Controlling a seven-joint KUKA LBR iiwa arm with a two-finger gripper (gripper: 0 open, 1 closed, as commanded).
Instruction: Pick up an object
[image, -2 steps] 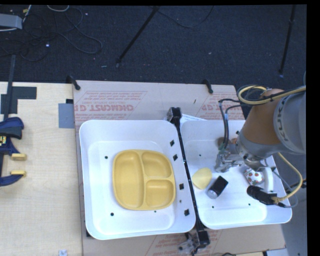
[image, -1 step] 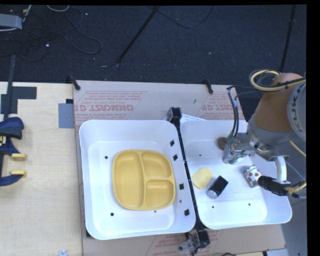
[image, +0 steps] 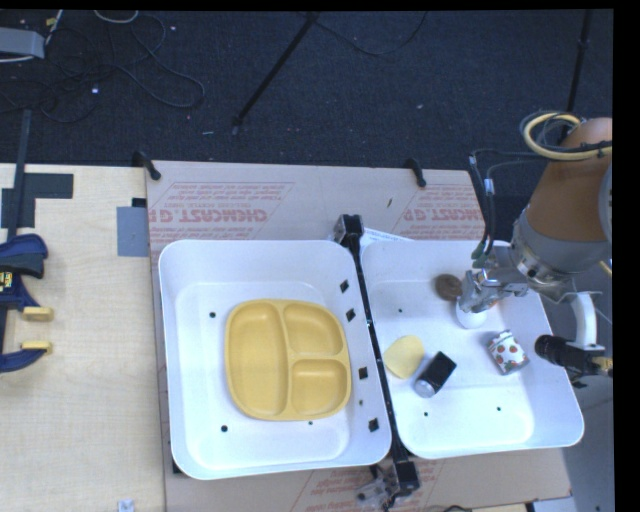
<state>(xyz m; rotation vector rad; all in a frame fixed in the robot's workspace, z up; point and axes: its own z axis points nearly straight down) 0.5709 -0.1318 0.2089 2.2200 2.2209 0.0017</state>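
Gripper low in right bin, right of centre frame; jaw state impossible to tell. Nearest candidate: brown object just left. Best centred before closing.

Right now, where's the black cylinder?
In the right bin, the black cylinder lies just right of the pale yellow piece, left of the spotted white object.

Light wooden bench with cardboard sheet and two bins.
Flat brown printed cardboard sheet covers the bench from centre to right; on it, two shallow white plastic bins side by side: left bin at centre frame, right bin at right. Blue clamp at left edge.
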